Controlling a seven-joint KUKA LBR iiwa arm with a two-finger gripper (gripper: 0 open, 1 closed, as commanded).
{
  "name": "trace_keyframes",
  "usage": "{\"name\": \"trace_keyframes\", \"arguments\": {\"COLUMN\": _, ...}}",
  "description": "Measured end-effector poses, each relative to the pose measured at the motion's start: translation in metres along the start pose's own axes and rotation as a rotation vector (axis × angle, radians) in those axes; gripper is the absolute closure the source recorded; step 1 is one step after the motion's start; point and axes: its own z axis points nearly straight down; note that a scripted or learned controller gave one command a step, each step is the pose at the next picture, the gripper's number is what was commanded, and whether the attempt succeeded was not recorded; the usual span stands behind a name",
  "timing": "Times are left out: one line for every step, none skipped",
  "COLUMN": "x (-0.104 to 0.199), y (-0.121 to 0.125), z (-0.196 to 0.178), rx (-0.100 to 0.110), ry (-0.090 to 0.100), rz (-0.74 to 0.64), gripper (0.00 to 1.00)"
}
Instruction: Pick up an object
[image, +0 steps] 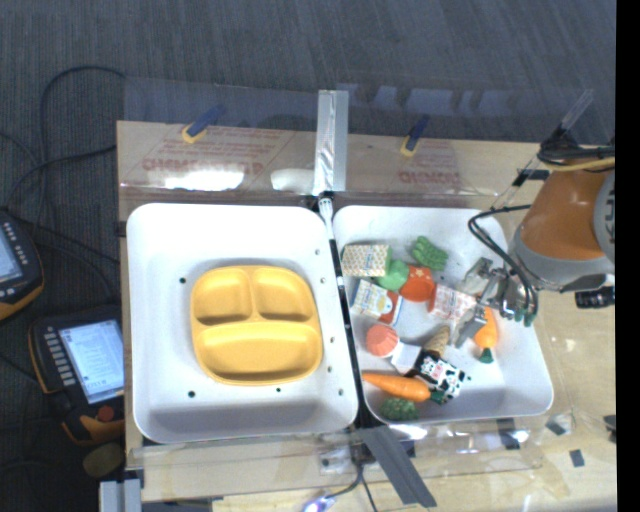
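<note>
On the bench: two shallow white bins side by side.

Left bin: one yellow divided tray, lying flat near the middle; nothing else seen in it.

Right bin: a loose heap of toy food and small packets, mostly crowded toward the divider and the centre. Items noted:
- carrot, lying along the near wall, touching a green leafy piece;
- black-and-white cow-patterned carton, just beside the carrot's tip;
- round red-orange piece;
- pale printed box at the far left corner;
- green knobbly piece near the far wall;
- small orange piece with a green end, just beside the gripper.

Arm: enters from the right, orange band above the wrist. Gripper sits low over the right side of the heap, near crinkled packets. Finger state: cannot tell; dark metal, cables and clutter blur together. No item can be seen between the fingers.

Task's thing: no single target is marked; the nearest candidates are the small orange piece and the packets.

Risks, as judged: items overlap, so closing could catch an edge only, or two things at once, and either may slip on the lift. Thin packets may slide flat under the tips. Round pieces may roll aside.
</note>
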Motion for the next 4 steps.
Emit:
{"name": "trace_keyframes", "arguments": {"x": 0.003, "y": -0.001, "z": 0.0, "rx": 0.0, "ry": 0.0, "rz": 0.035, "gripper": 0.0}}
{"name": "trace_keyframes", "arguments": {"x": 0.018, "y": -0.005, "z": -0.001, "rx": 0.0, "ry": -0.002, "rz": 0.105, "gripper": 0.0}}
{"name": "trace_keyframes", "arguments": {"x": 0.023, "y": -0.011, "z": -0.001, "rx": 0.003, "ry": -0.002, "rz": 0.072, "gripper": 0.0}}
{"name": "trace_keyframes", "arguments": {"x": 0.037, "y": -0.002, "z": -0.001, "rx": 0.003, "ry": -0.003, "rz": 0.128, "gripper": 0.0}}
